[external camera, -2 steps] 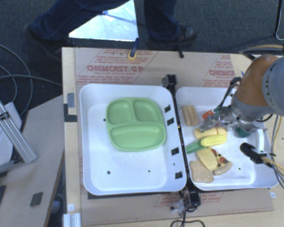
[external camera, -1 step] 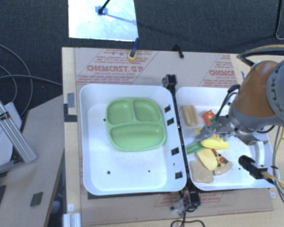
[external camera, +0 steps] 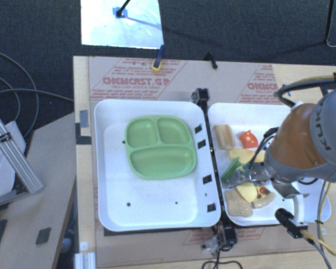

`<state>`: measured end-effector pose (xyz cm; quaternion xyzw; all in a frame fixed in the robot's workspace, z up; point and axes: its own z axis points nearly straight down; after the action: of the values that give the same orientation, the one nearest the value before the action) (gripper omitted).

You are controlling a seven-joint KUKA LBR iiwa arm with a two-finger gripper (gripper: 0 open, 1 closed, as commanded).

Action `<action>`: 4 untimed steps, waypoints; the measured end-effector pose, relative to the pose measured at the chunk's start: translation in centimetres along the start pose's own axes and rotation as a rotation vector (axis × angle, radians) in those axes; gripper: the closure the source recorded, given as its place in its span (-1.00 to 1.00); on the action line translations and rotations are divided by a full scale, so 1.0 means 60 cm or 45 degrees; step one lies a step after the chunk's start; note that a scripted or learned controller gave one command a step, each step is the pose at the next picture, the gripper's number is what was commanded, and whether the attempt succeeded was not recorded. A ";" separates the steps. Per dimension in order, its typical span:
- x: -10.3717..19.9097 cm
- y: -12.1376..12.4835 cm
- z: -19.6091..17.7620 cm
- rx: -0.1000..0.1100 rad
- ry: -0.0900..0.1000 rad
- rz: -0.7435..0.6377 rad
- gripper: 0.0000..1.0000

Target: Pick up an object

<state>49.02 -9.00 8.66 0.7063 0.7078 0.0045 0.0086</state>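
Down in the right bin (external camera: pixel 269 108), the gripper (external camera: pixel 242 175) sits low among a heap of toy foods (external camera: pixel 243 195), beside a green piece (external camera: pixel 231 168); whether its claw is wide, narrow or holding anything cannot be told. Farther off lie a tan roll (external camera: pixel 224 136) and a red piece (external camera: pixel 248 139), while the left bin (external camera: pixel 112 206) bears a green divided plate (external camera: pixel 159 147).

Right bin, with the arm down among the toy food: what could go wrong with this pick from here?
1. Crowding: the tool sits low in the right bin amid a green piece, a yellow piece and a beige piece, so it may push them aside or catch more than one.
2. It works close to the divider between the bins, so a piece could get wedged against that wall.
3. The arm hides the contact, so a miss may go unnoticed.
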 end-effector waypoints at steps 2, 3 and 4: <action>0.134 0.010 -0.173 0.012 0.011 -0.010 -1.00; 0.266 0.055 -0.265 0.013 0.013 -0.015 -1.00; 0.273 -0.006 -0.159 0.031 0.008 0.001 -1.00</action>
<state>48.47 7.43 18.08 0.7067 0.7075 -0.0018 -0.0021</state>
